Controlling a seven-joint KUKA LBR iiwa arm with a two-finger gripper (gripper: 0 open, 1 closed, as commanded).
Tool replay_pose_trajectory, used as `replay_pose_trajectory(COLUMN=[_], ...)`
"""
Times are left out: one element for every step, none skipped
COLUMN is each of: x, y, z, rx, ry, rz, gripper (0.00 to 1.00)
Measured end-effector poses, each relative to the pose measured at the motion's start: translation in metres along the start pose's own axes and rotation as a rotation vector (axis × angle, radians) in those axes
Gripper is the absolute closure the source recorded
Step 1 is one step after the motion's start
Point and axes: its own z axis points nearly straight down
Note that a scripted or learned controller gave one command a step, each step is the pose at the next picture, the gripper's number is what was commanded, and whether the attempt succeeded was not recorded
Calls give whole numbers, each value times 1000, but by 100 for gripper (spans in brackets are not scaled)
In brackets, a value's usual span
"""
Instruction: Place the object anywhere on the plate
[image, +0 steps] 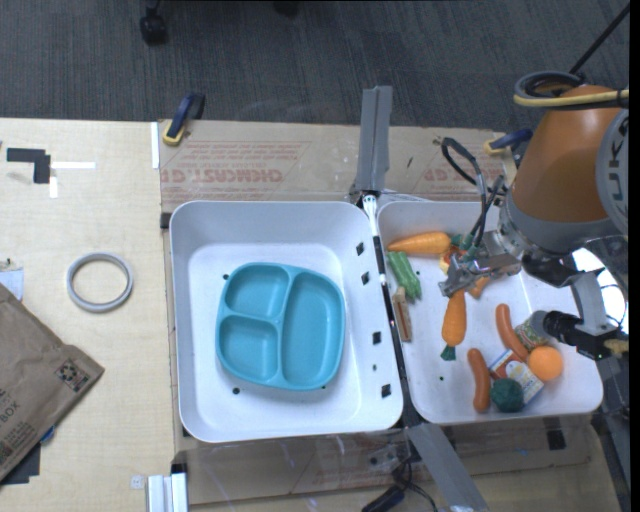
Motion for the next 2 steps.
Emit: replay_pose_trajectory(x=[46,156], y=[44,30], z=[34,53], rx=[2,6], ry=[-1,-1], rz=[47,77], gripper=[100,100])
